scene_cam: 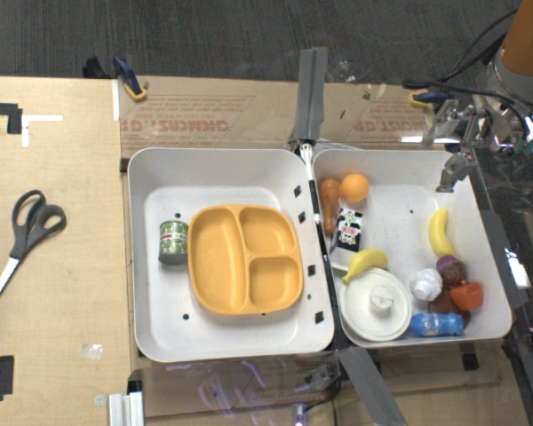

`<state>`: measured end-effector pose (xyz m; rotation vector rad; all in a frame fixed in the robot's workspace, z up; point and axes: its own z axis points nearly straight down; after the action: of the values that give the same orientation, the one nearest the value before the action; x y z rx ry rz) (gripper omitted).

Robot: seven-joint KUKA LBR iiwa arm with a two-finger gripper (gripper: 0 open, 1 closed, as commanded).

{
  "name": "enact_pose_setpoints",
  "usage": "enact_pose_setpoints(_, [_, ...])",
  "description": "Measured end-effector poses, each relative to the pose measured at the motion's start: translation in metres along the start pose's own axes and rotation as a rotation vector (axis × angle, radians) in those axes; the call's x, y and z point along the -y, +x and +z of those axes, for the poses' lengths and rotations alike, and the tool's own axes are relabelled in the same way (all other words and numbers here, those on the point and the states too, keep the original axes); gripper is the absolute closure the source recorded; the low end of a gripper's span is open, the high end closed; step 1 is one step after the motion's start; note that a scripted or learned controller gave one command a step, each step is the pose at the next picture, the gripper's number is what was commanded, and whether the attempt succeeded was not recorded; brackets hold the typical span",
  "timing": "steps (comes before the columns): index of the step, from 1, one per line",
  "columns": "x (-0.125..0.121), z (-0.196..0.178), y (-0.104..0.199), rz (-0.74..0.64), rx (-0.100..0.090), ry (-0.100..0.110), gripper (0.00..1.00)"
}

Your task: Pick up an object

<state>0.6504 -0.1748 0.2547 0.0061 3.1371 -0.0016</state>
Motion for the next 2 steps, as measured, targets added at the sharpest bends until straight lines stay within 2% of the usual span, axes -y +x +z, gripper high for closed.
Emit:
enact_pose_setpoints(1, [0.048, 0.160, 0.025, -0.160, 0.002, 0.001, 0.00])
enact_pose_setpoints(2, [0.046, 0.149, 0.023, -0.164, 0.008, 0.003, 1.00])
